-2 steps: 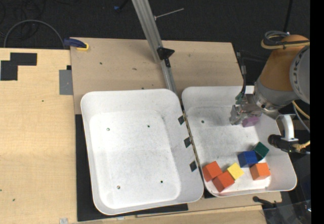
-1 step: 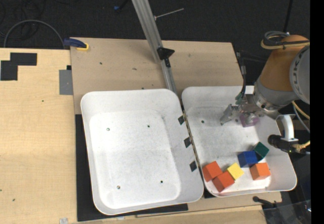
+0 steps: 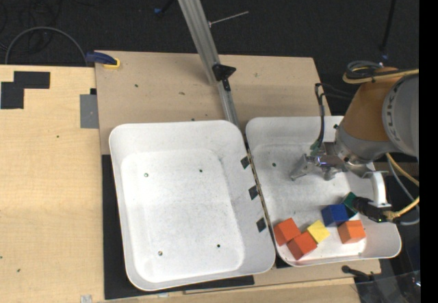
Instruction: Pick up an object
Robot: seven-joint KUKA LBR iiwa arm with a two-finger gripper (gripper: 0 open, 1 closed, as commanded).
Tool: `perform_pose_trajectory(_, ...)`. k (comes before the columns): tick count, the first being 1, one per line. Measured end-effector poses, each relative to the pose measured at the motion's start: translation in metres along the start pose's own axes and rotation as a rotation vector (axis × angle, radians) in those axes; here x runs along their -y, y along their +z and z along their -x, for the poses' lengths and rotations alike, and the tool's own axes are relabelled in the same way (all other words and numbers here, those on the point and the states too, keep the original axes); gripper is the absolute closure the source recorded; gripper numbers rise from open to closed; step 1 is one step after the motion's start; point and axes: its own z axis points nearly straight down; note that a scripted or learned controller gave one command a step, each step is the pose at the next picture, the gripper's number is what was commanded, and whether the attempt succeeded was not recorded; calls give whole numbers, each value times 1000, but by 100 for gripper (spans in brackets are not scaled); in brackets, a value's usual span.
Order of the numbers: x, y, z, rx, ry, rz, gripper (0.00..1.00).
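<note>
Your end effector (image 3: 301, 170) hovers over bare floor in the right bin (image 3: 287, 132), its grip state impossible to tell. Next, you'd need to swing nearer, toward the blue block (image 3: 335, 215).

Two white bins, left bin (image 3: 181, 202) and right bin (image 3: 287, 151), faintly speckled grey, on a pale tan wooden bench (image 3: 171, 86). At 5 o'clock in the right bin: two red-orange blocks (image 3: 294, 238), a yellow block (image 3: 318, 231), a blue block (image 3: 335, 215), an orange block (image 3: 352, 230) and a dark green piece (image 3: 351, 200). Arm (image 3: 383, 117) at 3 o'clock: grey with orange band. Silver gripper (image 3: 301, 170). Black floor (image 3: 82, 1) at 12 o'clock.
</note>
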Motion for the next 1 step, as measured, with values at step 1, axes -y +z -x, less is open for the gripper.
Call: perform_pose_trajectory(1, 38, -2, -31, 1, 8, 2, 0)
